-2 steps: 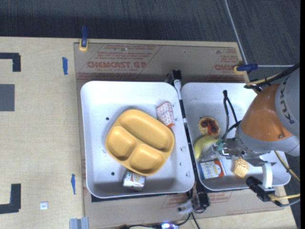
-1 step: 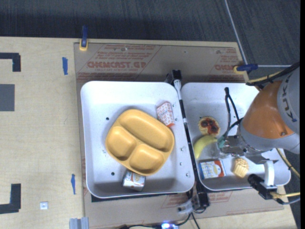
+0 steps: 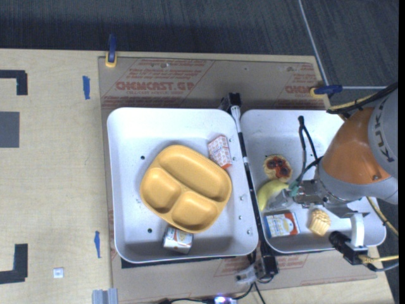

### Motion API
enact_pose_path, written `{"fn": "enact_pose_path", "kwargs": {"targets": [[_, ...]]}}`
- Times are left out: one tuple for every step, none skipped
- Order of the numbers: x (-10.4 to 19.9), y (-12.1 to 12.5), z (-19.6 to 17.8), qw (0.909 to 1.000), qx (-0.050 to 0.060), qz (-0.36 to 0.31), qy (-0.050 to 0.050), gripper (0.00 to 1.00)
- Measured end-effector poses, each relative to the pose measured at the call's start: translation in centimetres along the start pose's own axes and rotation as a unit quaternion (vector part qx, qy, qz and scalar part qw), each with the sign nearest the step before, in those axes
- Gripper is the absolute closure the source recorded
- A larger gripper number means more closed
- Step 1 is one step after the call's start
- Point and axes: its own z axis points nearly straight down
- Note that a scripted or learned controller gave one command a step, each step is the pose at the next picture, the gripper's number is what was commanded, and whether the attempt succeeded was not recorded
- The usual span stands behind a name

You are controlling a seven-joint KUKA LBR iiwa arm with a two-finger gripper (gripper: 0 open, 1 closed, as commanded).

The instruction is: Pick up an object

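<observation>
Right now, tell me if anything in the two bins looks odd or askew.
The yellow three-compartment plastic tray lies skewed in the left white bin, overlapping a small red-and-white packet and a crumpled wrapper. Nothing looks spilled or broken.

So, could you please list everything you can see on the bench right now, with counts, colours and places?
White bins: 2, side by side on the bench; left bin, right bin.
Divided plate: 1, yellow, three compartments, middle of the left bin.
Small packet: 1, red and white, left bin, at the plate's upper right edge.
Crumpled packet: 1, white and yellow, left bin, at the plate's lower edge.
Round toy food: 1, yellow with a red centre, right bin.
Banana: 1, yellow, right bin, left side.
Flat carton: 1, white with red and blue, right bin, near front.
Small ridged item: 1, pale yellow, right bin.
Clamps: 2, blue and yellow, on the cardboard sheet.
Arm: 1, grey and orange, over the right bin.
Gripper: 1, beside the banana.
</observation>
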Motion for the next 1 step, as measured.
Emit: {"fn": "enact_pose_path", "kwargs": {"targets": [[0.01, -0.21, 1.08, 1.0000, 0.003, -0.001, 0.001, 0.00]]}}
